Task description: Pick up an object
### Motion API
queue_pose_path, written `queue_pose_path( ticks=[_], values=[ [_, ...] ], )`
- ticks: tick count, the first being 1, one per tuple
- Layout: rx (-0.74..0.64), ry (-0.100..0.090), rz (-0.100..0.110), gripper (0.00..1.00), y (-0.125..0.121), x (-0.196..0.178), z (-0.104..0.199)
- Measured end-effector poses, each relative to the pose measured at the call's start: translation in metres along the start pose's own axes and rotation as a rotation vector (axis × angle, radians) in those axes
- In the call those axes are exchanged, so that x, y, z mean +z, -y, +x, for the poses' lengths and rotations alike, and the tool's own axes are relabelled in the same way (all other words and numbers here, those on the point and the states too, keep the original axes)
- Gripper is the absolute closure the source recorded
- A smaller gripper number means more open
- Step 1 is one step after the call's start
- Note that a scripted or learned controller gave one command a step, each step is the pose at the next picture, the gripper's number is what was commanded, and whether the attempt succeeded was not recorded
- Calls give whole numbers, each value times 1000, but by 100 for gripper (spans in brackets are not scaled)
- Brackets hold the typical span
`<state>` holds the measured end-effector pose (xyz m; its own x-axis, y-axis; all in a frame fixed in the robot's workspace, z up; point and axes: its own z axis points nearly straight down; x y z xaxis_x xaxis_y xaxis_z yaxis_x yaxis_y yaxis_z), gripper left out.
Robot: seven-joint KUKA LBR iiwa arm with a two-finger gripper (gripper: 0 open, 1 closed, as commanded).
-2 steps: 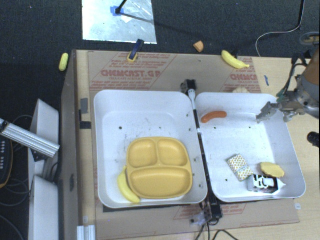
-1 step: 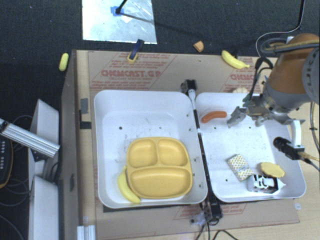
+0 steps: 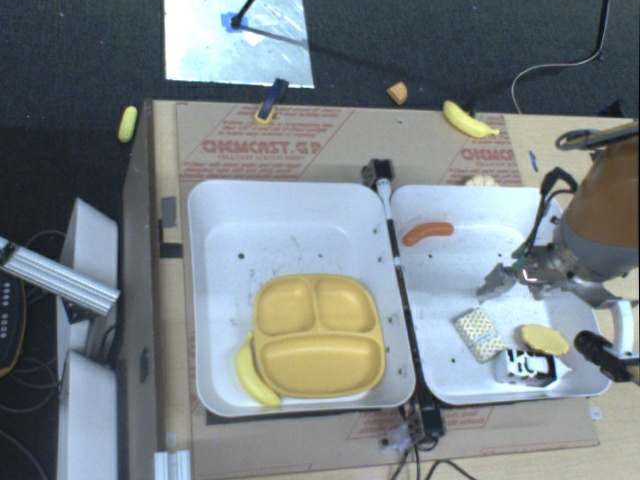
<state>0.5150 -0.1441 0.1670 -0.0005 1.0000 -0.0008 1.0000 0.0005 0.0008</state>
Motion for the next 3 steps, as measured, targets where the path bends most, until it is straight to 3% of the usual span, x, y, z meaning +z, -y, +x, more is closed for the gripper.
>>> queue_pose_path(
  ticks=[1, 2, 3],
  values=[
    [-1, -1, 1, 0, 29, 57, 26],
    [-2, 1, -3, 0, -76, 35, -22],
    [-4, -2, -1, 0, -112, 83, 58]
  ],
)
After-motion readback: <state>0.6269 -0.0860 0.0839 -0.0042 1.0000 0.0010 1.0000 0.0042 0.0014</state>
